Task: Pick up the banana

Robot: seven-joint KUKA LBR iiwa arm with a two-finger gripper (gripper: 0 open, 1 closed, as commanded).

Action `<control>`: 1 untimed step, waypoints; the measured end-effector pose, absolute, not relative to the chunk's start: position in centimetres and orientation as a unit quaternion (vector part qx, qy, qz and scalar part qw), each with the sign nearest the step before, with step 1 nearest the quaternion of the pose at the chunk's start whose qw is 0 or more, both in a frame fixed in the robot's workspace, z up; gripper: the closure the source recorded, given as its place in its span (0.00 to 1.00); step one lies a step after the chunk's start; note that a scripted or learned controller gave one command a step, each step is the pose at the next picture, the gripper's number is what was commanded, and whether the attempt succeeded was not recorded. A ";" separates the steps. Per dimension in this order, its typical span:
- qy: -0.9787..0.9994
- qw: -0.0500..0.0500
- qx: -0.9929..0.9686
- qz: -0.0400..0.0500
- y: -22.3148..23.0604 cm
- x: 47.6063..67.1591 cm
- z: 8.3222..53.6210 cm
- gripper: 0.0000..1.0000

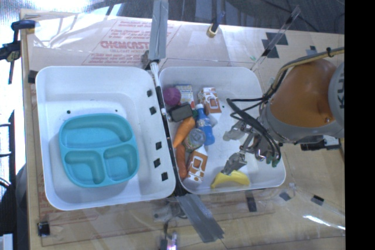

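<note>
Banana: one, yellow, in right bin, under the gripper. Fingers: I cannot tell. One blue tray, left bin.

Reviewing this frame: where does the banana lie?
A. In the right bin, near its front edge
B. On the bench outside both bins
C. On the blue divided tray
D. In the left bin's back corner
A: the banana lies on the right bin floor by its front wall, just below the pincer.

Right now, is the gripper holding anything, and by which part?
Nothing is held. The gripper hangs just above the banana in the right bin.
</note>
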State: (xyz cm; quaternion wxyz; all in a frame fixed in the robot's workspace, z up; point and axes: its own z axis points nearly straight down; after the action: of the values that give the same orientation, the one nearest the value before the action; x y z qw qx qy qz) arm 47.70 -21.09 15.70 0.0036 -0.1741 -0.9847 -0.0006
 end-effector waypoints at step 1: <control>-0.988 0.001 -0.157 0.000 -20.9 47.8 9.0 0.00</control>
State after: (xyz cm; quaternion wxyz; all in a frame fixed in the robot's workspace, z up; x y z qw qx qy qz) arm 47.75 -20.95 9.01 0.0007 -0.1565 -0.9877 -0.0005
